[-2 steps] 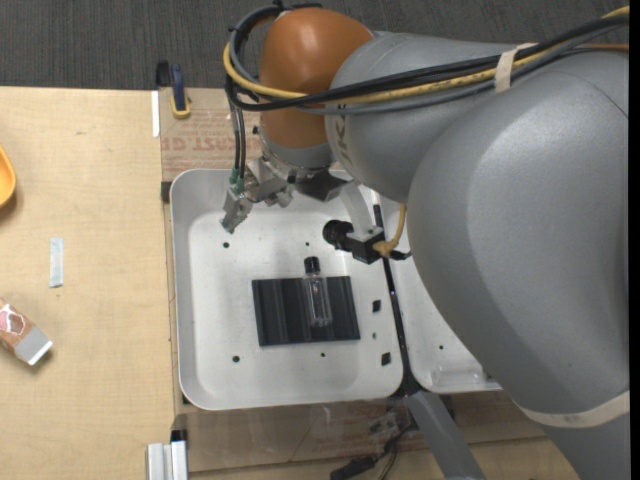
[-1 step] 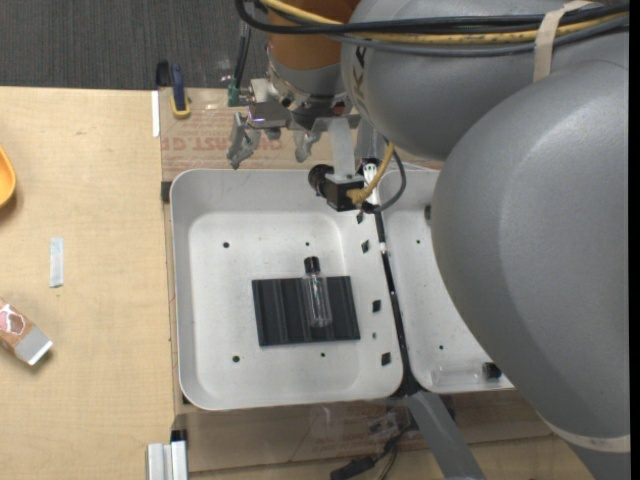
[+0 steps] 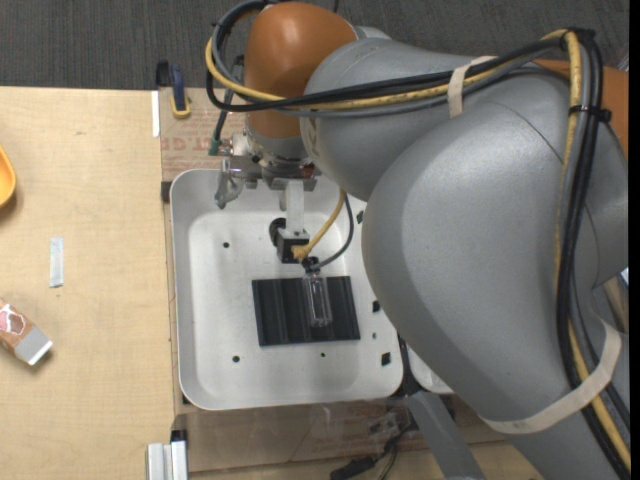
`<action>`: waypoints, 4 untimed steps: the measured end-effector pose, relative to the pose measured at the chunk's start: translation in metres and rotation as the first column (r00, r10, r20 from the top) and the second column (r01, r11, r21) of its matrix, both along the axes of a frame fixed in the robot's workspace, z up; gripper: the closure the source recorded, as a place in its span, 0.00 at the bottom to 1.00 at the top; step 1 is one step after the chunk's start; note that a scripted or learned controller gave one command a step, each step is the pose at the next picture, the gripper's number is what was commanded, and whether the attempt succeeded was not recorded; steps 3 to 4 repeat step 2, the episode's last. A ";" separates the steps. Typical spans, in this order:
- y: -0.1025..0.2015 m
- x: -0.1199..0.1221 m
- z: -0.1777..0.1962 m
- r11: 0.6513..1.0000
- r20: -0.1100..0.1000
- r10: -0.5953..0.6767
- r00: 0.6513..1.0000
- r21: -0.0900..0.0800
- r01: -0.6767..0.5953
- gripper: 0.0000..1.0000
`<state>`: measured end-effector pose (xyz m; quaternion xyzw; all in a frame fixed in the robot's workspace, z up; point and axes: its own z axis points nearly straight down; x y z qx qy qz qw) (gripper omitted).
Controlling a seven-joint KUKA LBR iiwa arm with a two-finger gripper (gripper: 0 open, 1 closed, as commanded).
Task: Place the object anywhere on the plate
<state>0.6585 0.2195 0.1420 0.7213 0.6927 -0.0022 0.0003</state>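
White bin (image 3: 200, 368) sits mid-frame, rounded corners, shallow walls; its right side is hidden under the bulk of the grey arm (image 3: 480, 228). The orange band (image 3: 290, 43) shows at top centre, with yellow and black cables (image 3: 400, 93) looping over it and running off to the right.

Inside the bin — a black ribbed plate (image 3: 285, 313) lies flat on the floor, a little below centre. Open white floor on its left and below it; the plate's right edge comes near the arm's shadowed side. A few small dark dots mark the bin floor.

Gripper (image 3: 318, 303) hangs down from the wrist over the plate's upper middle. A clear, slim, tube-like object (image 3: 319, 300) lies on the plate's ribs, long axis running up-down in view, right at the fingertips. Whether the fingers clamp it or merely stand over it, I cannot tell — the tip is too small and glare-washed.

Left of the bin: pale wooden bench top (image 3: 80, 218), well open. On it a small pale strip (image 3: 56, 263), a brown-and-white packet (image 3: 20, 333) at the left edge, and an orange rim (image 3: 5, 178) cut off by the frame. A blue clamp (image 3: 177, 88) sits at the board's upper corner.

Writing: faint reddish lettering on the cardboard strip (image 3: 195, 140) above the bin, not legible.
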 end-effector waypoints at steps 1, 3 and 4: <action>-0.039 0.000 0.021 0.936 0.001 -0.351 0.936 0.000 0.351 0.00; -0.006 -0.039 0.190 0.869 0.001 -0.495 0.869 -0.001 0.495 0.00; -0.006 -0.039 0.190 0.869 0.001 -0.495 0.869 -0.001 0.495 0.00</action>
